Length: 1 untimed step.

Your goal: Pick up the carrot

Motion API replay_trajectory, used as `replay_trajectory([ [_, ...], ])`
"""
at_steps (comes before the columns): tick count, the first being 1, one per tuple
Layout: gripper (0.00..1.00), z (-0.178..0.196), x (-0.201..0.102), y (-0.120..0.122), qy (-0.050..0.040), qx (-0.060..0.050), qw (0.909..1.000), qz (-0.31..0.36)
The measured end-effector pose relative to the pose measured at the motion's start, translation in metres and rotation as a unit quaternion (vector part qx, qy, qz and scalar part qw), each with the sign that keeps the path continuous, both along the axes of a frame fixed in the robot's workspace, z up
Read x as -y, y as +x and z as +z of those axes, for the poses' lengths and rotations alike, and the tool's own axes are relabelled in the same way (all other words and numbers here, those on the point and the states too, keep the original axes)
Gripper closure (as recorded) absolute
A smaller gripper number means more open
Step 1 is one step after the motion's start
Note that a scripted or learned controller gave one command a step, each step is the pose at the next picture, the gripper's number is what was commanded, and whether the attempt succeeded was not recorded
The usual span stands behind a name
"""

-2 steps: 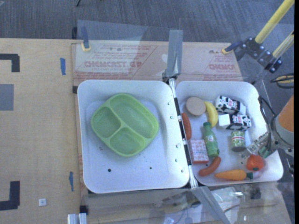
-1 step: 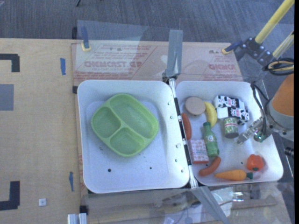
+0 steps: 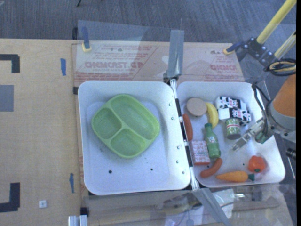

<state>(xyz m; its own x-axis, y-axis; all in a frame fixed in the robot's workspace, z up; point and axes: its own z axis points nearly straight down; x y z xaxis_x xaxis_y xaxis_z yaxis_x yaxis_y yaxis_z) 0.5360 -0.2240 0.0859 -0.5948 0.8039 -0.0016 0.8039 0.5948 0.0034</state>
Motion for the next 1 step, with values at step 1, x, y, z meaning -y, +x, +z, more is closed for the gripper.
replay_trajectory([
  [1, 0.00, 0.0009, -0.0001, -0.0526, -0.0023, 0.004, 0.9929, 0.119],
])
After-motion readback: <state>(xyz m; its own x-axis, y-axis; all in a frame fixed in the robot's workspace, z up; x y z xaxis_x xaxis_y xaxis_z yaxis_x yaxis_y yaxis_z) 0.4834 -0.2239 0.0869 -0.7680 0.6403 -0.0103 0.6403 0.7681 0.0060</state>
